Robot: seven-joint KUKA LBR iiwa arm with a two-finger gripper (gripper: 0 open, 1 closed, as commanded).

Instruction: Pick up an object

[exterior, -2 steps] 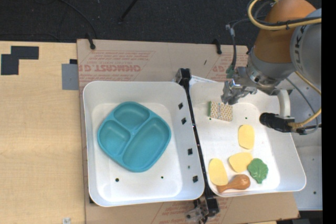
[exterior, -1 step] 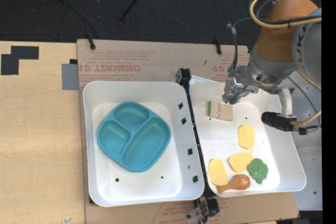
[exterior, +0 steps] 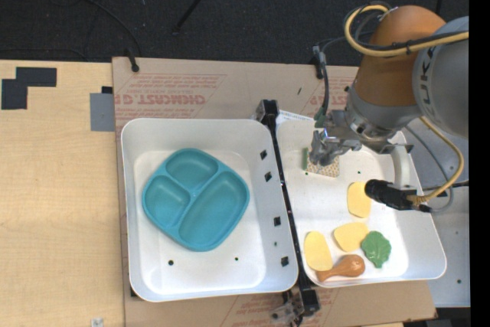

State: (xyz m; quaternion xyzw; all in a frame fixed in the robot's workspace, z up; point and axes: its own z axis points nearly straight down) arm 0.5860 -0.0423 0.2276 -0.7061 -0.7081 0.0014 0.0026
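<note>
Landmark: black divider bar [exterior: 277,188] running between the two shallow white bins, slanting slightly from top to bottom.

Left bin [exterior: 142,241]: lying left of the divider bar, touching it along one side, resting on a brown cardboard sheet [exterior: 184,92] printed with red lettering.

Teal plate [exterior: 196,197]: sitting flat in the left bin, well left of the divider bar; rounded plastic, split into three compartments.

Right bin [exterior: 425,260]: lying right of the divider bar, touching it.

Arm [exterior: 398,65]: reaching in from far right of the divider bar, grey with an orange band, yellow cable looping over the top.

Gripper [exterior: 325,157]: hanging just right of the divider bar's upper part, pointing down into the right bin; state of the fingers impossible to tell, the tips blurring into the thing below.

Speckled pad [exterior: 323,167]: small tan rectangular piece with a green edge, lying just right of the divider bar, directly under the gripper tip; touching or apart, not clear.

Yellow pieces: three flat, rounded, pale yellow shapes lying right of the divider bar, one [exterior: 358,199] farther out at mid height, one [exterior: 350,235] lower, one [exterior: 318,249] lowest and nearest the bar.

Green lump [exterior: 376,248]: crinkled leafy toy, resting right of the lower yellow pieces, well away from the divider bar.

Orange-brown piece [exterior: 342,269]: rounded, with a narrow handle-like end, lying near the bar's bottom end, just below the yellow pieces.
</note>
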